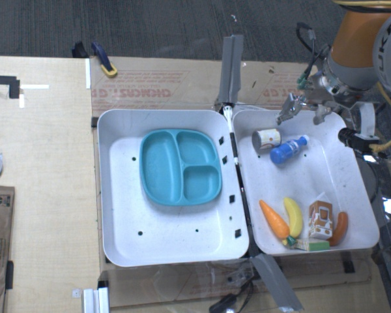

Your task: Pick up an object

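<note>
Right bin [352, 175], fingers [304, 107] parted — holding nothing

A: How is the light?

B: Bright and even, from overhead. The two white bins [111, 175] are near washed out, with soft glare on the left one's floor.

A: Shadows?

B: Faint and short; a thin one hugs the blue plate [180, 167]. The far floor is dark.

A: Sharpness?

B: Moderate and a little grainy. The arm [362, 41] at far right is slightly soft, and the desk [39, 142] edges bow a little.
</note>
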`<state>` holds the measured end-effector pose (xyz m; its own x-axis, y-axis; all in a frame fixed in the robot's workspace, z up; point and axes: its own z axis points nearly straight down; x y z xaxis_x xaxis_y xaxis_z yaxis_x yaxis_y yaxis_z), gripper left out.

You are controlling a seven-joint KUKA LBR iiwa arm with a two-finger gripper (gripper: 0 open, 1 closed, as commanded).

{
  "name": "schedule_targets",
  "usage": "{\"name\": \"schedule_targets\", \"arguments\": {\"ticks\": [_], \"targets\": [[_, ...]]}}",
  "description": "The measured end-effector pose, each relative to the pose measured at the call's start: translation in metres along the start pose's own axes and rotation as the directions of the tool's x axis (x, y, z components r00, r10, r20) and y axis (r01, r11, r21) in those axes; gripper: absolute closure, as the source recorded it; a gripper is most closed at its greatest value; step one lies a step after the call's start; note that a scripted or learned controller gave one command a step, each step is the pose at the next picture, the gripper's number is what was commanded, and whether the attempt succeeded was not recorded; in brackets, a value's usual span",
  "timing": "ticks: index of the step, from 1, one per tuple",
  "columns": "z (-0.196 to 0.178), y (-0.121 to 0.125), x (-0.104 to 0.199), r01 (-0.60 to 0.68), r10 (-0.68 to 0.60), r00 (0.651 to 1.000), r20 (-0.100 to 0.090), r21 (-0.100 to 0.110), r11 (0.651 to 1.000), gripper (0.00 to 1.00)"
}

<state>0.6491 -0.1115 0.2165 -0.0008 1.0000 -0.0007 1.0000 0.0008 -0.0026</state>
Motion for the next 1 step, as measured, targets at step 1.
{"name": "schedule_targets", "arguments": {"ticks": [1], "targets": [[0.0965, 0.0154, -0.0307, 0.009, -0.009, 1.000, 0.003, -0.025, 1.000, 0.00]]}}
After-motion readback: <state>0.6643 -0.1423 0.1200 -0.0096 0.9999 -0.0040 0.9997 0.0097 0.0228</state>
